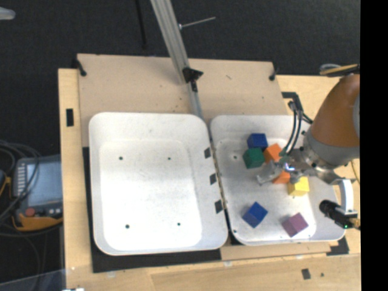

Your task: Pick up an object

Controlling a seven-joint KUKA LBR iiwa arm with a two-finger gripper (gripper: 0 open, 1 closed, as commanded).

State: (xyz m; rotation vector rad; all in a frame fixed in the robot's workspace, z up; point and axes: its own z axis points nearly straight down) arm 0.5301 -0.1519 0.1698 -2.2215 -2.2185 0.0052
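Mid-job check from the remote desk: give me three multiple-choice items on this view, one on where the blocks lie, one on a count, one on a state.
1. Where do the blocks lie?
A. In the left bin
B. In the right bin
C. On the bare bench

2. How many blue blocks are there?
A. One
B. Two
C. Four

3. Where is the gripper?
A. Low in the right bin, by the orange blocks
B. Over the left bin
C. Beside the monitor

Key:
1 B, the blocks sit in the right bin.
2 B, one blue block lies at the far side, another blue block nearer.
3 A, the gripper is beside the orange block and yellow block.
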